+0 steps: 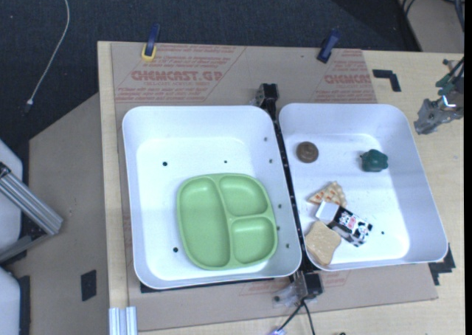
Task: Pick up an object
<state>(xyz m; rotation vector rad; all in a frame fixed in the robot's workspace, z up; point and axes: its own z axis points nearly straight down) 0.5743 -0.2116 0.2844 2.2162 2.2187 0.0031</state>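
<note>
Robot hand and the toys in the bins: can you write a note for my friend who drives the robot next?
Hand: up at the right edge, outside the right bin, holding nothing that I can see.
Right bin: brown disc, green lump, cracker, black-and-white packet, tan slice.
Left bin: green tray.
Done: nothing picked up yet.
Left: reach into a bin, grab one thing, lift it.

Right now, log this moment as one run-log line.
hand: right of right bin, holding nothing | right bin: brown disc, green object, cracker | left bin: green tray
</note>
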